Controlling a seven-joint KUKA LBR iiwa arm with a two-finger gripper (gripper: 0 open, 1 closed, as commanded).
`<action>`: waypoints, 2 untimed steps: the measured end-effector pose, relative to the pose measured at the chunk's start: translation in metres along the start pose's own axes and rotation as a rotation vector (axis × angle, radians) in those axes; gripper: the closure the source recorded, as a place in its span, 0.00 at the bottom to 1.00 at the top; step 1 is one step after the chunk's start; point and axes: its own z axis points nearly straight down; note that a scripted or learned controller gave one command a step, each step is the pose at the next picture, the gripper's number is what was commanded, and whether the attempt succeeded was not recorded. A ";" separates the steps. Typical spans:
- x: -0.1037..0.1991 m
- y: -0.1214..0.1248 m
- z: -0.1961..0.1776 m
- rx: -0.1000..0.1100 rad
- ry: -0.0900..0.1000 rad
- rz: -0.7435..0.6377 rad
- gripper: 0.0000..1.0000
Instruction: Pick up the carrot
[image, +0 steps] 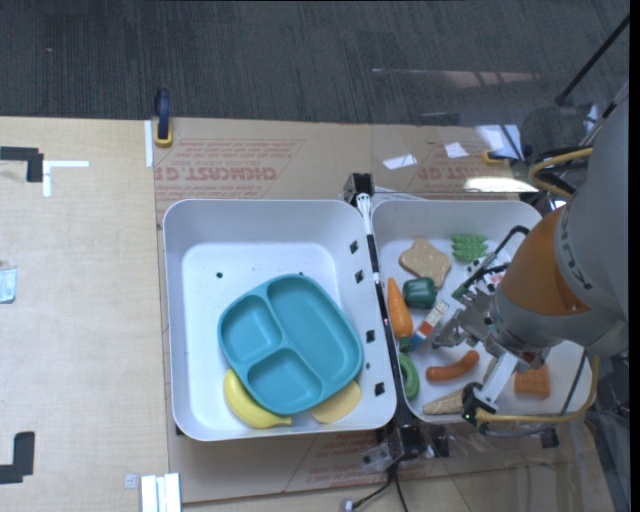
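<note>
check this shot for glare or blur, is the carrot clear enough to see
Camera view: bright glare patches on the bench above the right bin; the carrot by that bin's left wall is sharp and evenly lit; the end effector looks slightly soft; the teal tray is crisp.

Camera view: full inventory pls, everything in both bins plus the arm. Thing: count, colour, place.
Bins: 2, white, side by side on the bench.
Divided tray: 1, teal, left bin, centre.
Banana: 1, yellow, left bin, partly under the tray's lower-left edge.
Yellow piece: 1, yellow, left bin, under the tray's lower-right edge; type unclear.
Carrot: 1, orange, right bin, along its left wall.
Bread slice: 1, tan, right bin, upper part.
Leafy piece: 1, green, right bin, top.
Dark green item: 1, beside the carrot.
Sausage: 1, red-orange, right bin, lower middle.
Arm: 1, grey with orange band, over the right bin.
Gripper: 1, right of the carrot.
</note>
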 end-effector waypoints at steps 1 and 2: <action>0.001 0.000 -0.001 -0.002 0.002 0.287 0.00; 0.001 0.000 -0.001 -0.001 0.001 0.287 0.00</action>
